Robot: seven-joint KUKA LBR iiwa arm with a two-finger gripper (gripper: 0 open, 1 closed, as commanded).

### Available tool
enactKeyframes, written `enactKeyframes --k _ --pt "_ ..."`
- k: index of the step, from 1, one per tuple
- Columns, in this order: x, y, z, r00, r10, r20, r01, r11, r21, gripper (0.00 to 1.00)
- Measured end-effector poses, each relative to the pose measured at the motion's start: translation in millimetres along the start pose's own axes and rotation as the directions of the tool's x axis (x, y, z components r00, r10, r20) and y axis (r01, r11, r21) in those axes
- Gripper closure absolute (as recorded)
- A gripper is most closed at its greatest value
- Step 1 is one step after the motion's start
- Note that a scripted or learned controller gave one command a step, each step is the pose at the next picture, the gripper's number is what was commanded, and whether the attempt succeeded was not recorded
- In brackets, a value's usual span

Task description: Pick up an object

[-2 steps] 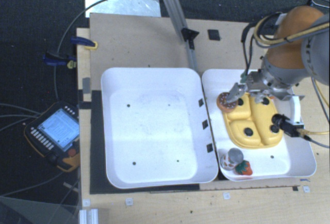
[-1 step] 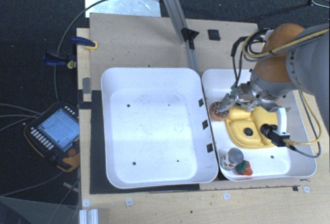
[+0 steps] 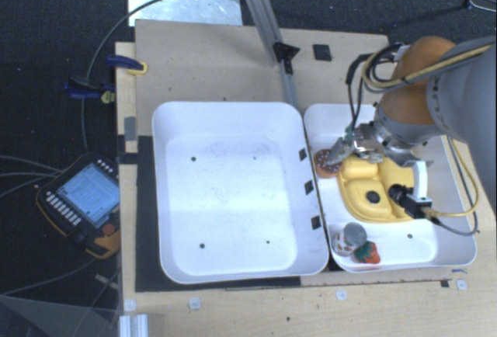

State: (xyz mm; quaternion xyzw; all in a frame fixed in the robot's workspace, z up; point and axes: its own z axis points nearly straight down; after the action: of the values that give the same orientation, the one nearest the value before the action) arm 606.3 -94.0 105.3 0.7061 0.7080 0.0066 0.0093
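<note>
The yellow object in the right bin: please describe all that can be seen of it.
The yellow object looks like glossy moulded plastic, rounded and lumpy, with a dark hole or knob on top. It lies in the right bin, about mid-bin. The tool and its black-and-white attachments overlap its upper and right edges; whether they touch is unclear.

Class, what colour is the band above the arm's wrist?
Orange, seen in the camera view: the band sits above the wrist, over the right bin.
</note>
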Motion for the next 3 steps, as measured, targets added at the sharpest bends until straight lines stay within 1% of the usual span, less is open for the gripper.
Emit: enactKeyframes --k 1,2,3 --pt "-2.1 3.2 -13.6 1.000 0.000 0.004 0.000 1.000 -0.009 1.00" --pt "-2.2 12.0 -77.2 1.000 -0.002 -0.003 0.002 1.000 0.014 1.00" --pt "3.5 8.9 -125.6 1.000 -0.004 -0.004 0.004 1.000 0.015 1.00"
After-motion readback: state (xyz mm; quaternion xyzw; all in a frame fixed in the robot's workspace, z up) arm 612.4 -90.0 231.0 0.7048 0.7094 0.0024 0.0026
